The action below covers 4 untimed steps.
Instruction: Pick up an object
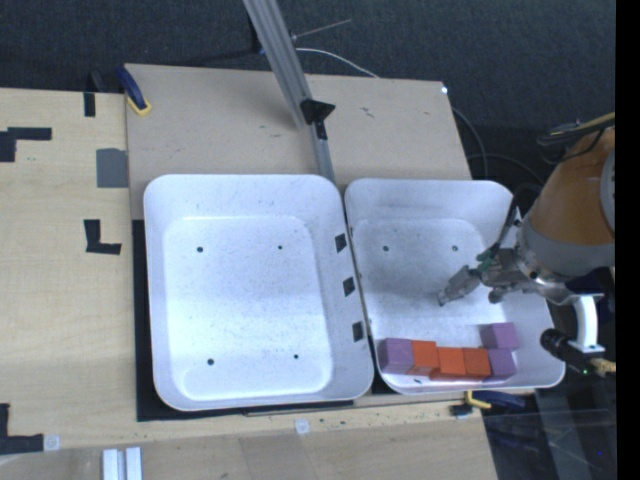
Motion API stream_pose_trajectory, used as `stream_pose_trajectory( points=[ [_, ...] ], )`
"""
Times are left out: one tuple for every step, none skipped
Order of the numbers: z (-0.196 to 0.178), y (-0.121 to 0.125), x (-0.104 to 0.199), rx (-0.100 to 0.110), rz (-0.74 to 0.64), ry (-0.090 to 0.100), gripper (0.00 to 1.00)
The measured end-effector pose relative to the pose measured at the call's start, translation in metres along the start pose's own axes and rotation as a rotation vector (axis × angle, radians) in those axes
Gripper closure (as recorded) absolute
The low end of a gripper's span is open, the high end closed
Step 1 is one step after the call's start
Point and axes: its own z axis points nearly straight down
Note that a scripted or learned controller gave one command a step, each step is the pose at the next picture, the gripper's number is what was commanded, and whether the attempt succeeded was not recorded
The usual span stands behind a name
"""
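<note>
Item 1, counter (60,268): light wood top, black tape marks twd its left edge, a tan board laid across the middle and far part.

Item 2, left bin (170,268): shallow, white, rounded corners, set on the board approx. mid-counter. Four small dark dots are seen on its floor.

Item 3, right bin (420,208): same type, placed edge to edge w/ the left bin, twd the counter's right edge. Black clips are seen along the shared rim.

Item 4, blocks, all in the right bin along its near wall: purple block (398,355) at the near-left corner; orange blocks (450,360) touching it in a row, count uncertain, prob. two or three; a second purple piece (500,346) at the row's right end, twd the near-right corner, partly stacked or taller, cannot be told at this res.

Item 5, arm (570,213): grey w/ orange band, entered from the counter's right edge over the right bin's right wall.

Item 6, tool (455,290): held low over the right bin's floor, mid-bin, pointed twd the left bin, well apart from the block row. Nothing is seen betw. its fingers; open or closed cannot be told.

Item 7, metal rail (285,58): slanted across the far edge of the board, ending at the bins' shared far corner.
</note>
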Motion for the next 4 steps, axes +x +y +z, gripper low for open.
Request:
stream_pose_trajectory(
  points=[
    [0.058, 0.024, 0.010, -0.006, -0.002, -0.003, 0.00],
    [0.055, 0.053, 0.060, -0.009, -0.007, 0.000, 0.00],
    [0.055, 0.022, 0.018, -0.005, 0.004, -0.004, 0.00],
    [0.055, 0.048, 0.090, -0.008, -0.009, 0.001, 0.00]
  ],
)
